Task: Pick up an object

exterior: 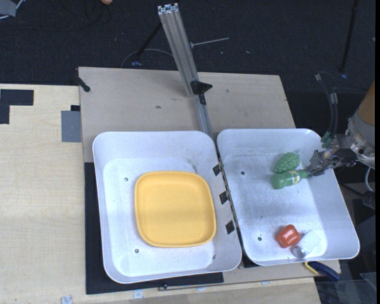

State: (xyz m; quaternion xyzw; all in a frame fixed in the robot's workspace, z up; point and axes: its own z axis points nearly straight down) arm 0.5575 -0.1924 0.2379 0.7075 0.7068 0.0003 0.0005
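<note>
In the right bin (259, 214) lie two green toy pieces: a bumpy, broccoli-like one (286, 162) and just below it a longer green one (284, 180) with a pale tip pointing right. A red toy piece (288, 235) rests near the bin's front edge, with a small clear-grey item (300, 251) beside it. My gripper (318, 165) reaches in over the right bin's right rim, dark and small, just to the right of the long green piece's pale tip. Whether it touches that tip is too small to make out.
The left bin (114, 157) holds a square yellow plate (175, 208). A metal rail (183, 49) slants down from the back to the gap between the bins. Black clips (223, 197) line the shared edge. The arm's wrist (361, 138) hangs at the right.
</note>
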